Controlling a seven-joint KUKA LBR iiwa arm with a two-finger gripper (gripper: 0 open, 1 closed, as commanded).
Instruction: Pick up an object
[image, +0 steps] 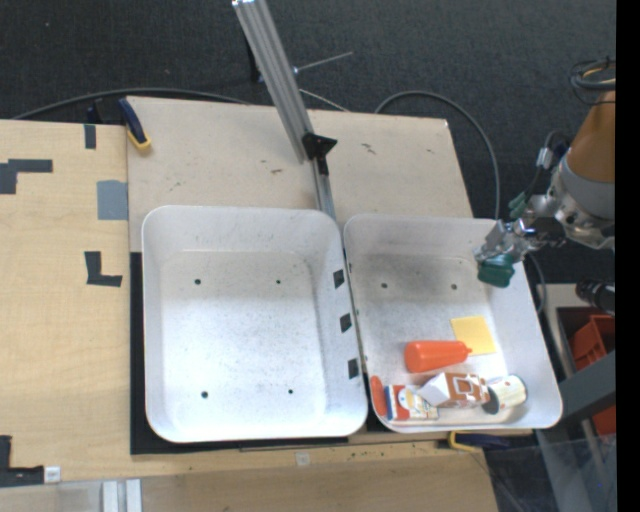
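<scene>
Gripper (497, 262) grasps a small teal plastic object (495, 272) over the right white bin (400, 250); light, rigid, probably slippery.

**Materials and finish, bench and bins**

Bench top (250, 160): pale wood-look board, matt, lightly scuffed. Left bin (240, 320) and right bin (420, 270): white plastic, smooth, dull sheen, speckled with dark flecks. Slanted rail (280, 80): ribbed bare metal, satin. Orange piece (436, 354): glossy plastic. Yellow square (473, 334): matt, spongy-looking. Teal object (495, 271): smooth plastic. Floor (450, 50): dark, rough carpet-like weave.
</scene>
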